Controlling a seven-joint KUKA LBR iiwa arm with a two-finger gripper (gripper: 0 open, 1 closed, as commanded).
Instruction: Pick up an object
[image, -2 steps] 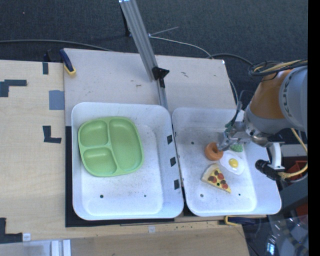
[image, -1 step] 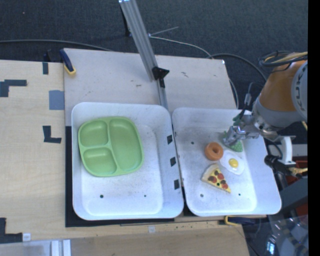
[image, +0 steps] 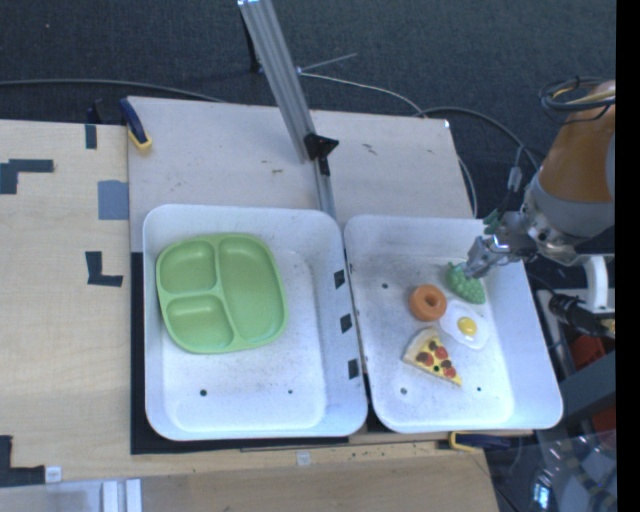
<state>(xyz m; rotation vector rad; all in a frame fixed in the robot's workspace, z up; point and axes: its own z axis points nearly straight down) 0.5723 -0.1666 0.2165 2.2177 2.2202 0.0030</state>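
Note:
In the right bin (image: 400, 250) lie a green broccoli piece (image: 466, 284), an orange doughnut (image: 428, 302), a fried egg (image: 467, 328) and a pizza slice (image: 433, 356). My gripper (image: 479, 258) hangs at the bin's right side, its tips right above the broccoli and touching or nearly touching its top. The arm's grey wrist and orange band reach in from the upper right.
The left bin (image: 300, 380) holds a green divided plate (image: 220, 292). A slanted metal pole (image: 290, 90) stands behind the bins. Cables run across the dark floor at the back and right. The wooden bench extends to the left.

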